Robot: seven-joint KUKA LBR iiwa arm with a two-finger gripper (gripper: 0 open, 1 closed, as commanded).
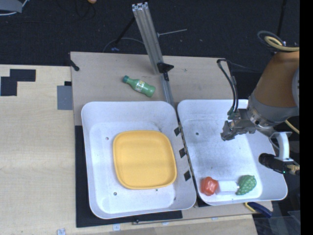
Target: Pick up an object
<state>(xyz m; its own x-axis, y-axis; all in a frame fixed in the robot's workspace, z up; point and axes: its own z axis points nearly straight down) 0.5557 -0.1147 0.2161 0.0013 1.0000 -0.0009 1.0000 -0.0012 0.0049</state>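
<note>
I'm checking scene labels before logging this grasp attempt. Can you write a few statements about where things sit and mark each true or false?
1. The yellow plate lies in the left bin. True.
2. The green bottle lies inside the right bin. False: it lies on the bench behind the left bin, outside both bins.
3. The red object and the green object sit near the right bin's front edge. True.
4. The gripper holds the red object. False: it hangs above the right bin's back part, well apart from the red object.
5. The yellow plate is stacked on the green object. False: they are in different bins.
</note>
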